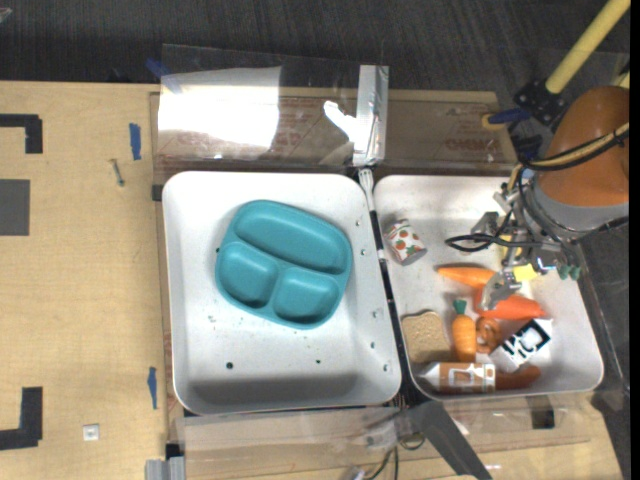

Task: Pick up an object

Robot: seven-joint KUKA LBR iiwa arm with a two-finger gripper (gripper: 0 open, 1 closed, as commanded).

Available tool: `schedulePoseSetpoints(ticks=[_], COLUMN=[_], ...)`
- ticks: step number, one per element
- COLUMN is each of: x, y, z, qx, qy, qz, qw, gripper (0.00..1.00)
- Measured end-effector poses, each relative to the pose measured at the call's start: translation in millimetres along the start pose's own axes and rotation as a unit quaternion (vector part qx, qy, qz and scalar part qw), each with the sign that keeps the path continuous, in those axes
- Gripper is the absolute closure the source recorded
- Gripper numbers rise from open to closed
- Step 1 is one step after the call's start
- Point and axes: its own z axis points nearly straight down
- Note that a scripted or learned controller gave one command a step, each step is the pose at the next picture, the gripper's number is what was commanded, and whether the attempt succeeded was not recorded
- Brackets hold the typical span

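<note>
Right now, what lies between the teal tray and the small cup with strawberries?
In the camera view, between the teal tray and the strawberry cup lie bare white floor of the left bin and the two bins' adjoining rims.

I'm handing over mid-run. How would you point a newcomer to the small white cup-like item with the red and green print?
Start at the right-hand white bin, the one the arm reaches into. Look to its upper left corner, beside the divider between the bins: the small white cup lies there on its side, apart from the pile. Unlike the orange carrots and slice of bread lower down, it is white with red and green markings.
</note>
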Motion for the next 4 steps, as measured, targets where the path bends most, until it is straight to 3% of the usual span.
schedulePoseSetpoints(ticks=[1, 2, 3, 4], x=[24.1, 20.5, -54.6, -55.5], y=[13.5, 14.2, -26.7, -25.4], z=[37.1, 24.0, -89.6, -97.7], qx=[0.002, 0.003, 0.003, 0.002], qy=[-0.008, -0.014, -0.011, -0.013], qz=[0.036, 0.035, 0.067, 0.066], qw=[0.9993, 0.9993, 0.9977, 0.9977], gripper=[0.0, 1.0, 1.0, 1.0])
